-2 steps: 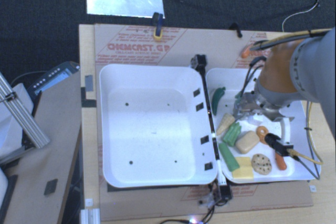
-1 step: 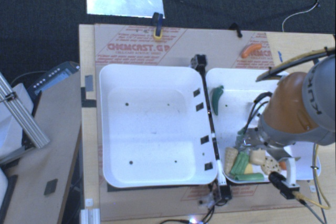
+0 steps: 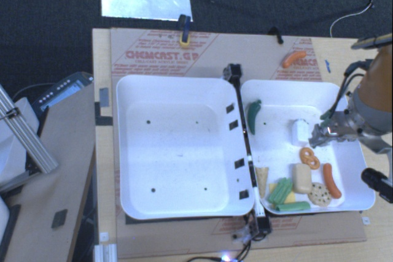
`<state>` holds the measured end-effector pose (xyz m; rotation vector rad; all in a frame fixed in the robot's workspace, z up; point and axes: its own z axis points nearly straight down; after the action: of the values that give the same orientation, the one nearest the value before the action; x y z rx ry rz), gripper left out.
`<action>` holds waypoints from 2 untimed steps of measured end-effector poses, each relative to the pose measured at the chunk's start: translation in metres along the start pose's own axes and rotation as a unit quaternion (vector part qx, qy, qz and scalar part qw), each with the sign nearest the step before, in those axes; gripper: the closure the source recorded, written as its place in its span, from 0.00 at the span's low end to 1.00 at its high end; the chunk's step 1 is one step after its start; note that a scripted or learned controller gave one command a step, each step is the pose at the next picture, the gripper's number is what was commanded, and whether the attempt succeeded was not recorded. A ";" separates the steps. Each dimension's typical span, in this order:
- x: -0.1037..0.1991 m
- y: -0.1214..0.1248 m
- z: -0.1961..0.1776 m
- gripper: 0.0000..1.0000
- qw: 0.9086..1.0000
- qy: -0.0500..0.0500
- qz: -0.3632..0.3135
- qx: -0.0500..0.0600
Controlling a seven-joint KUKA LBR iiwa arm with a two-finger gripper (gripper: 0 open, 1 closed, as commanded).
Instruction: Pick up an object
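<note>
The right bin [image 3: 288, 90] holds several small items. A green pepper [image 3: 253, 113] lies near its left wall and a white block [image 3: 300, 130] sits in the middle. Toward the front are an orange pretzel [image 3: 309, 157], a red sausage [image 3: 332, 180], a cream block [image 3: 301, 178], a round cookie [image 3: 319, 194], green pieces [image 3: 282, 191] and a pale wedge [image 3: 262, 177]. My gripper [image 3: 319, 135] reaches in from the right, low over the bin, just right of the white block and above the pretzel. I see nothing held in it.
The left bin [image 3: 178, 86] stands beside the right one, with a black clipped divider [image 3: 241, 126] between them. An orange sausage [image 3: 294, 59] lies on the bench behind the right bin. A yellow and blue clamp [image 3: 184, 30] sits at the back.
</note>
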<state>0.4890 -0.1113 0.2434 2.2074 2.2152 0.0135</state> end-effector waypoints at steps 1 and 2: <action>0.028 0.002 -0.139 1.00 1.000 0.001 -0.003 -0.001; 0.043 0.003 -0.296 1.00 1.000 0.001 -0.002 -0.003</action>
<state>0.4870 -0.0675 0.5392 2.2011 2.2180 0.0225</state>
